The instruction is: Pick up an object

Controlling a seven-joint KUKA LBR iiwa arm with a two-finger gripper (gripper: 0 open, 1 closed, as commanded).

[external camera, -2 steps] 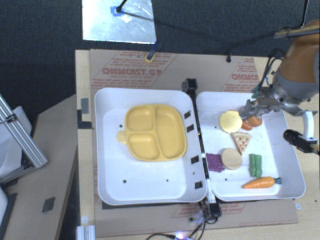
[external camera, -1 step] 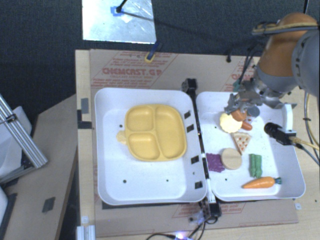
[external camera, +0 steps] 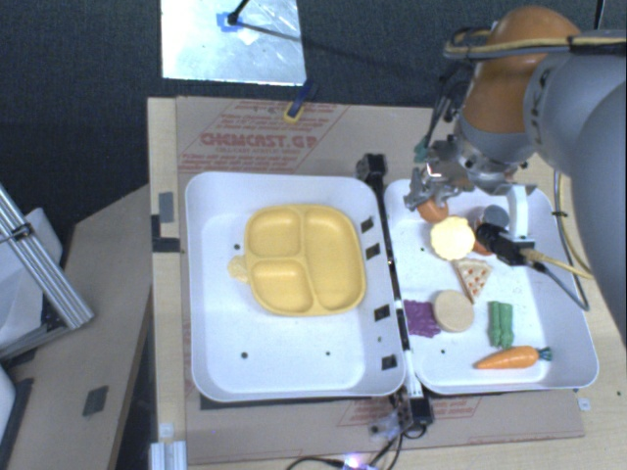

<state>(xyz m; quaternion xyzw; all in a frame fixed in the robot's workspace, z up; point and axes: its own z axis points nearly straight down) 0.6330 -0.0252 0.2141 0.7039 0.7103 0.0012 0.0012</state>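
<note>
End effector (external camera: pixel 431 186) low over far left corner of right bin (external camera: pixel 578 346), directly above an orange-red item (external camera: pixel 432 209), grip state cannot tell; yellow disc (external camera: pixel 452 238), pizza slice (external camera: pixel 473 279) and carrot (external camera: pixel 509 358) lie nearer; yellow tray (external camera: pixel 294 259) in left bin (external camera: pixel 211 336).

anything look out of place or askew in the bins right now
Nothing is spilled or damaged. The yellow divided plate sits slightly rotated in the left bin, and the toy foods, including the carrot, lie loosely scattered in the right bin.

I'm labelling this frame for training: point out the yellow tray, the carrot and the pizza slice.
yellow tray (external camera: pixel 294 225): camera view, on its centre divider.
carrot (external camera: pixel 506 358): camera view, mid orange body.
pizza slice (external camera: pixel 474 279): camera view, middle of the wedge.
</note>
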